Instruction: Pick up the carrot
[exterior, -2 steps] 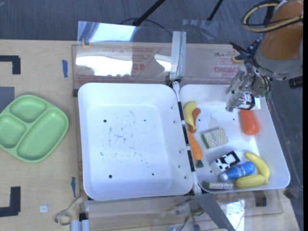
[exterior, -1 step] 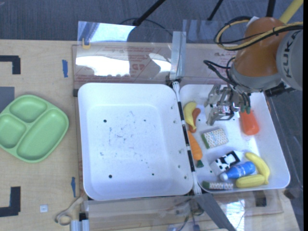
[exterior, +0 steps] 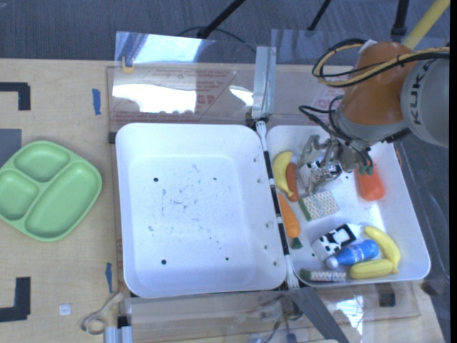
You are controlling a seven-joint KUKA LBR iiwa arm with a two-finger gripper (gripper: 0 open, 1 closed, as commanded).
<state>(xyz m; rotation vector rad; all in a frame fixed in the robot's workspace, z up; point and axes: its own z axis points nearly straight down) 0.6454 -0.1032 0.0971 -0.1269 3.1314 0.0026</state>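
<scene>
Carrot — orange, tapered, green end toward the viewer; lies in the right bin along its left wall, just below a yellow banana. Gripper — hovering to the carrot's upper right, above a checkered block; whether clenched or released cannot be told. Advice: shift left and toward the near edge, turn the wrist so it closes across the carrot's narrow width, and descend at mid-length — clear of wall and banana.
</scene>
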